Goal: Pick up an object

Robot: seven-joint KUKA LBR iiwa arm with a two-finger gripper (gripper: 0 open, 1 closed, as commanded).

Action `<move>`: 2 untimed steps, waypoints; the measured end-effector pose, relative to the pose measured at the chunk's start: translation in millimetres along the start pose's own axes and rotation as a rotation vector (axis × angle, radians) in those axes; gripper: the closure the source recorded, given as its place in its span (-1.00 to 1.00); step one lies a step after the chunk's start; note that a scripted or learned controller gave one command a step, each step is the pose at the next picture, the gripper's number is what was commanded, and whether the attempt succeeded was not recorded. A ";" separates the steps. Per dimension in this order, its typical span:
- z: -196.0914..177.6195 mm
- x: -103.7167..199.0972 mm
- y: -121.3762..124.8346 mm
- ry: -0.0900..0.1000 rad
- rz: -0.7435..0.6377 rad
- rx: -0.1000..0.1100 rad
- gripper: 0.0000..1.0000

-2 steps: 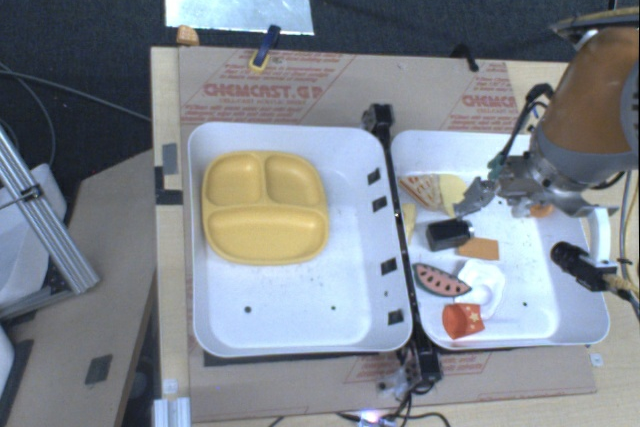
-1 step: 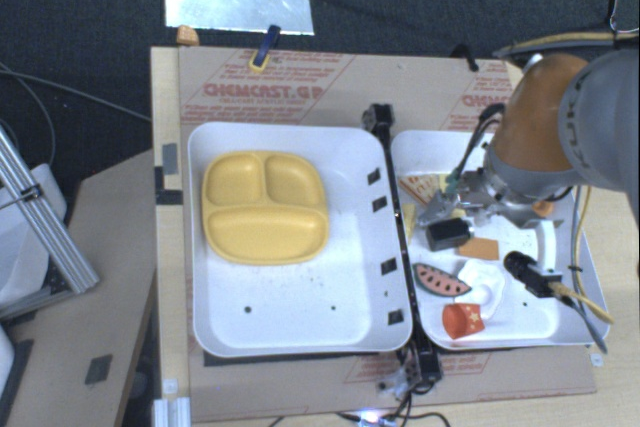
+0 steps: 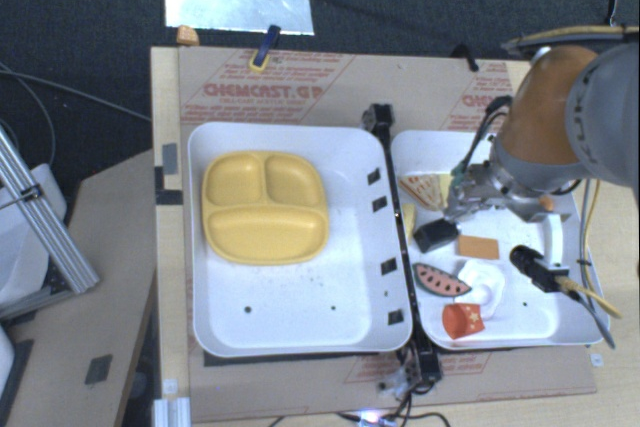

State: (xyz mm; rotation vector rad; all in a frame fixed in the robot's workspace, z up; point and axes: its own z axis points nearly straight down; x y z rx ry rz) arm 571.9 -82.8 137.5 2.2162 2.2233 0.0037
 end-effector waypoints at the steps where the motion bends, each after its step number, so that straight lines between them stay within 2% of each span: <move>1: 0.4 0.0 -0.1 0.000 0.001 0.000 -1.00; 2: -96.0 38.9 30.8 0.000 -0.005 -0.008 -1.00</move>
